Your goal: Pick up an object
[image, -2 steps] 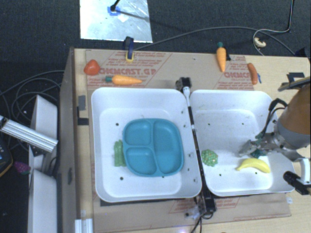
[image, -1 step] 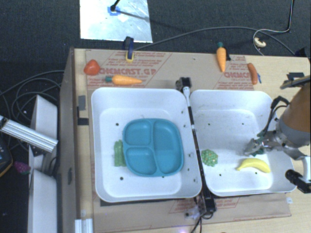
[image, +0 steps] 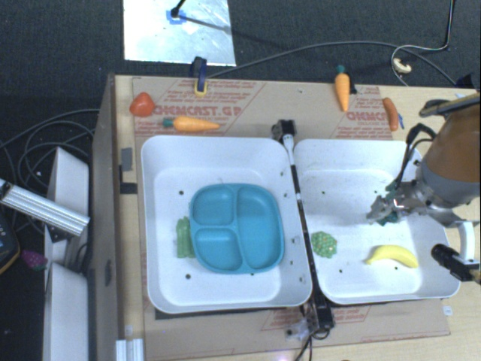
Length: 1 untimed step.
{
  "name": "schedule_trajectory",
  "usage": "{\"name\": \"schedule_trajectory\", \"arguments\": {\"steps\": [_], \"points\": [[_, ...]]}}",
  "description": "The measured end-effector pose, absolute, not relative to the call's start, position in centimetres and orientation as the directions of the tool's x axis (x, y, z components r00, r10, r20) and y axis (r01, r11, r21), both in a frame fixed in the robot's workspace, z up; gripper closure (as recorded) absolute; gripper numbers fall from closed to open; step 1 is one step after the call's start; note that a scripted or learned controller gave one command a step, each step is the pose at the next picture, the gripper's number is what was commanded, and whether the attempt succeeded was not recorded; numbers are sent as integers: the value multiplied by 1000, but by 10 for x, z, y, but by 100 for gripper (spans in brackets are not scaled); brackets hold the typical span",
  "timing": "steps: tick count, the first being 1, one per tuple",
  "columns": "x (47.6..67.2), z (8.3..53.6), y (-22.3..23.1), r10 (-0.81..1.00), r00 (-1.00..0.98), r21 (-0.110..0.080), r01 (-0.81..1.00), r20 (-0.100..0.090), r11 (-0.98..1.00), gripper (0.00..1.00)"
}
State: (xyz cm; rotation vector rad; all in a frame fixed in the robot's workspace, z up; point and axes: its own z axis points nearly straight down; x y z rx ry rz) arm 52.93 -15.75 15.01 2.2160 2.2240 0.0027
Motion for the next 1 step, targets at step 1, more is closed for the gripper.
{"name": "schedule_trajectory", "arguments": {"steps": [1], "points": [[564, 189, -29, 1000, -4, 2, 1000, 1, 4, 100]]}}
